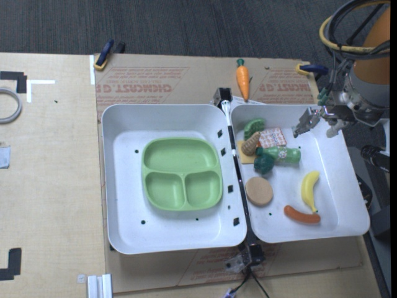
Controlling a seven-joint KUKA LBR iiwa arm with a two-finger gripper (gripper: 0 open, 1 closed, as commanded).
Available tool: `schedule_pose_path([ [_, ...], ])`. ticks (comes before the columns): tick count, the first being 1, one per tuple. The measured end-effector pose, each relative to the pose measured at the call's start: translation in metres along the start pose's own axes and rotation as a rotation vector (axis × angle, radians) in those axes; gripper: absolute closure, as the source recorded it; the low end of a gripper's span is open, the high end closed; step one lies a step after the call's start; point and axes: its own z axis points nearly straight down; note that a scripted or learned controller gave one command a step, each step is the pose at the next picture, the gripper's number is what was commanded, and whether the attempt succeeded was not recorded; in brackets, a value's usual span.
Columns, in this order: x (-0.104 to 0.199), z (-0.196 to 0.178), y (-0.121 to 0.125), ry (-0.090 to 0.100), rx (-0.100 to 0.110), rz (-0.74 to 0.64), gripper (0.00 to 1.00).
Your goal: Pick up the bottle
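Red plastic sausage (301, 215) lies nearest. Two-finger gripper (317, 121), fingers spread and empty, hovers above the right bin; green plastic bottle (276, 158) lies below-left of fingertips. Advise centring over its body before descending.

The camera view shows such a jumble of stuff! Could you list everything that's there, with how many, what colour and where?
Bins: 2, white, side by side on the bench.
Divided plate: 1, light green, in the left bin.
Bottle: 1, green, lying on its side in the right bin.
Banana: 1, yellow, right bin, right of the bottle.
Sausage: 1, red-orange, right bin, near its front edge.
Round cookie-like disc: 1, tan, right bin, below the bottle.
Patterned block: 1, pink and white, right bin, above the bottle.
Carrot: 1, orange with a green top, on the cardboard behind the bins.
Gripper: 1, grey metal, over the right bin's far right corner, holding nothing.
Arm: 1, grey with an orange band, at the right.
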Motion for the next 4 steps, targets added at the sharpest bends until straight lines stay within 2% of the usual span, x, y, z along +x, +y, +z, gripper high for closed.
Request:
schedule_pose_path([
  [1, 0.028, 0.144, -0.014, 0.002, -0.015, 0.168, 0.00],
  [2, 0.028, 0.135, -0.014, 0.001, -0.012, 0.170, 1.00],
  [3, 0.000, 0.051, -0.056, 0.000, 0.000, 0.339, 1.00],
  [4, 0.079, 0.041, -0.091, 0.000, 0.002, 0.287, 1.00],
])
